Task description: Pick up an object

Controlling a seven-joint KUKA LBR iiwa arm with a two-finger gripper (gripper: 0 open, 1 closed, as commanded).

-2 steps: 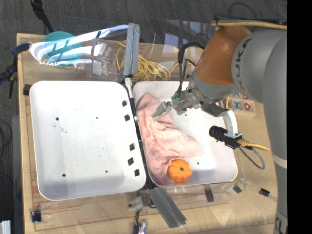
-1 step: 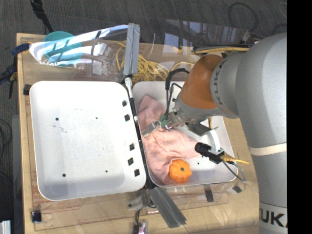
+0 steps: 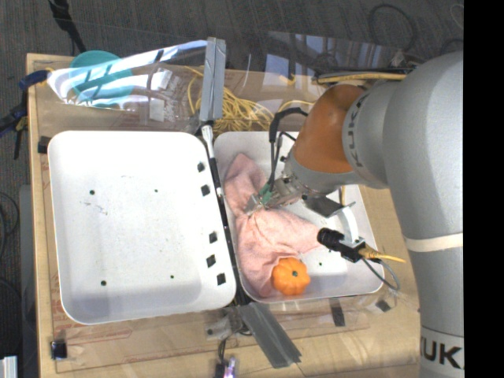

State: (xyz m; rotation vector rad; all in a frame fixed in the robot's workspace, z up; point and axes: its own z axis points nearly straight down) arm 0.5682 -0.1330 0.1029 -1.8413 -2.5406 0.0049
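Note:
A pink cloth (image 3: 253,225) lies crumpled in the right bin (image 3: 350,286), reaching from its back left to its front. A small orange pumpkin (image 3: 290,276) rests on the cloth's front edge. My gripper (image 3: 265,200) is down on the cloth's middle, where the fabric bunches up around its tip. The arm's orange band (image 3: 327,136) and grey wrist hang over the bin's right half and hide part of its floor.
The left bin (image 3: 118,219) stands beside the right one, parted by a black-clipped divider (image 3: 213,219). Yellow cables (image 3: 228,109) and a clear plastic sheet with a teal object (image 3: 98,73) lie behind the bins. A black connector (image 3: 340,242) hangs off the wrist.

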